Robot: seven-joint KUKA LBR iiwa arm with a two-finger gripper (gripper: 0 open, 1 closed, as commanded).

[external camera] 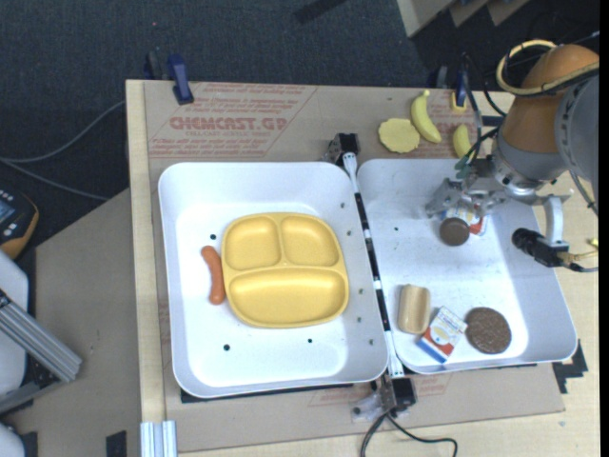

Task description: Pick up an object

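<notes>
Camera view, both bins from above. Left bin (190, 198) holds a yellow plate (284, 269) with three compartments; a sausage (214, 274) lies just beside the plate's left edge. Right bin (409, 188), taken as landmark: the arm (542, 112) reaches over its upper right corner, and the gripper (461, 209) hangs over its upper middle. A brown cylinder (455, 230) sits directly under the gripper tip; whether the gripper is apart, together or clamped on it cannot be told. Near the bin's lower edge lie a tan cup (414, 308) on its side, a small carton (441, 336) beside it, and a brown cookie (488, 330). Beyond the bin's upper edge, on the bench, rest a banana (425, 117) and a yellow chip (399, 135).
</notes>
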